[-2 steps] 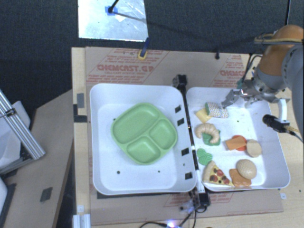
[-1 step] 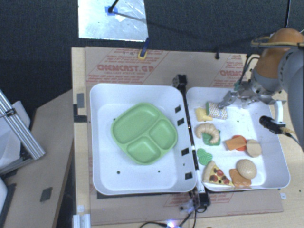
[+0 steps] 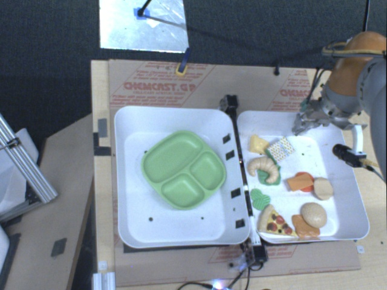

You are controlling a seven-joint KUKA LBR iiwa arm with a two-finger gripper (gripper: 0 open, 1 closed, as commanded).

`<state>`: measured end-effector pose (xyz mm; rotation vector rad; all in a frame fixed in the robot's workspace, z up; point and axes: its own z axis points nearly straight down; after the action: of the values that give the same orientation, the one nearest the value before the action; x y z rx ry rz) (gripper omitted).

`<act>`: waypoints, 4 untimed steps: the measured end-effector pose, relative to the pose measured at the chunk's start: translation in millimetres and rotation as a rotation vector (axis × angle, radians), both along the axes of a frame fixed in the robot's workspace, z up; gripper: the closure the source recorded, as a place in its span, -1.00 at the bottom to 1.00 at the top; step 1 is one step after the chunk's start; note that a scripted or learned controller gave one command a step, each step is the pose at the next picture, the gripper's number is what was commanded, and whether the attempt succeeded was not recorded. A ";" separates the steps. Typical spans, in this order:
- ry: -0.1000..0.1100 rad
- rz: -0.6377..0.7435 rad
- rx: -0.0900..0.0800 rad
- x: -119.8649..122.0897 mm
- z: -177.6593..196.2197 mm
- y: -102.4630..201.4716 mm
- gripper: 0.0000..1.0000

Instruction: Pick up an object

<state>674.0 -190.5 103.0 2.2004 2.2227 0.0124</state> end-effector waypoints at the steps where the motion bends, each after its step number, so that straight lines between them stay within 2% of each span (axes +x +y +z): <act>1: 0.008 -0.004 0.003 8.2 46.8 -1.4 1.00; 3: 0.010 -0.003 0.003 7.5 123.9 -1.7 1.00; 4: 0.015 -0.001 0.006 -13.0 116.3 54.7 1.00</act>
<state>661.1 -135.8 219.3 2.2120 2.2323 0.0026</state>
